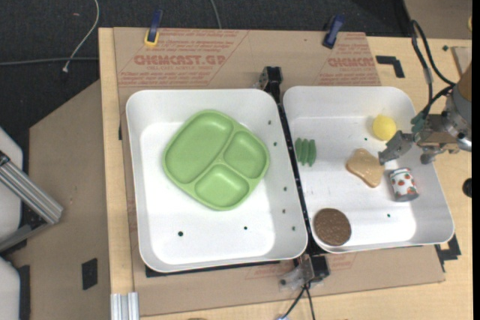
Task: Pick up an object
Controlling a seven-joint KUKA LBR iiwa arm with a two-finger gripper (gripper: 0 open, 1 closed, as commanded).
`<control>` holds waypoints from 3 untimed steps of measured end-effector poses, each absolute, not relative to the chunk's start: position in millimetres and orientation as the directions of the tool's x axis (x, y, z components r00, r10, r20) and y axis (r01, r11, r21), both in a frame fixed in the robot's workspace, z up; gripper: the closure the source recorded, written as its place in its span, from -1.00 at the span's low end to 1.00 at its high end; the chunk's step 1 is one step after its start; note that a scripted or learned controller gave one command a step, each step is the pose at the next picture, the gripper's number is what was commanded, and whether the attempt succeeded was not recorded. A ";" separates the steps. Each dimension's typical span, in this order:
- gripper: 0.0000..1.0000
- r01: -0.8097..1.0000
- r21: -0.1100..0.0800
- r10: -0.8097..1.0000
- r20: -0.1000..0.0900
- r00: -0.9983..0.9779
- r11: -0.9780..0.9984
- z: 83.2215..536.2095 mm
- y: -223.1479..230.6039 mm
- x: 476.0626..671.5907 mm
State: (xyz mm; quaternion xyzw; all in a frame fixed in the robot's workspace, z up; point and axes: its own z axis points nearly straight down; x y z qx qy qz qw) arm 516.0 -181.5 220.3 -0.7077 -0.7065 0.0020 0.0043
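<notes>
While nothing sits between its fingers, the pincer (396,150) hovers at the right side of the right bin (330,105), and whether it is spread wide or drawn narrow I cannot tell from this angle. Just below its tip lies a small white cup with red spots (403,184), tipped on its side near the bin's right wall. Just left of the pincer rests a tan bread-shaped piece (364,168), and above that, near the back of the bin, a yellow ball (384,127). Further left, close to the wall shared by the two bins, there's a small green ridged item (304,151). Down at the front rim sits a round brown disc (331,225). Across in the left bin (150,232), a light green divided plate (217,159) lies flat near the middle, turned at an angle, three compartments showing. Both bins rest side by side on a cardboard sheet (187,56) covering the bench, pinned at the back edge by two blue clamps (154,24).
</notes>
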 end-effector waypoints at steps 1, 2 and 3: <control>-1.00 1.000 -0.001 1.000 0.001 0.000 0.000 223.8 -181.4 518.0; -1.00 1.000 -0.007 1.000 0.004 0.000 0.000 166.9 -174.4 510.1; -1.00 1.000 -0.005 1.000 0.003 -0.001 0.001 119.4 -173.1 518.5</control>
